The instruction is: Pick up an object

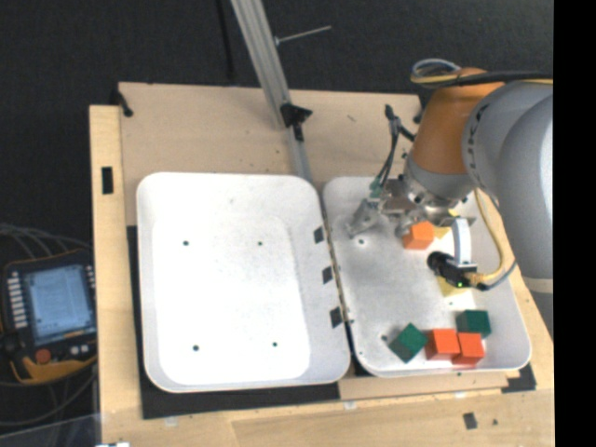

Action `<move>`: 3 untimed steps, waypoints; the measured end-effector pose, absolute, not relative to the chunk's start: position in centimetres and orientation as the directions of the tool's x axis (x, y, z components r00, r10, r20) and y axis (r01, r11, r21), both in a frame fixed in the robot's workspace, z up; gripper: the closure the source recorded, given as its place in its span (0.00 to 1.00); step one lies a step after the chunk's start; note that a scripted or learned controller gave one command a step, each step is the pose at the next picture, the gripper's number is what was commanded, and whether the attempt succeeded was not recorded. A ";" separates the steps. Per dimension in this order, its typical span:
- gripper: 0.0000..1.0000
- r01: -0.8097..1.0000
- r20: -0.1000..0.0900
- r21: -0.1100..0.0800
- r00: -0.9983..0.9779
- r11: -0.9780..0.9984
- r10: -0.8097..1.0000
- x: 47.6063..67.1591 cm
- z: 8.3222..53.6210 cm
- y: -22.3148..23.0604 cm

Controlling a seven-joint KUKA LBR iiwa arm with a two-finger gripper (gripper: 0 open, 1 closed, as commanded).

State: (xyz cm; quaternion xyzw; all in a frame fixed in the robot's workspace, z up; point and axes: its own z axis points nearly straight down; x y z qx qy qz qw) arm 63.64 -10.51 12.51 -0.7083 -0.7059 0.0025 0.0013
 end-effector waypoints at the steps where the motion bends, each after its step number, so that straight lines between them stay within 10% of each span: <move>1: 1.00 1.000 0.000 0.004 0.009 -0.009 1.000 63.9 14.1 -10.5; 3: 1.00 1.000 -0.002 0.009 -0.003 0.003 1.000 65.1 25.3 -11.5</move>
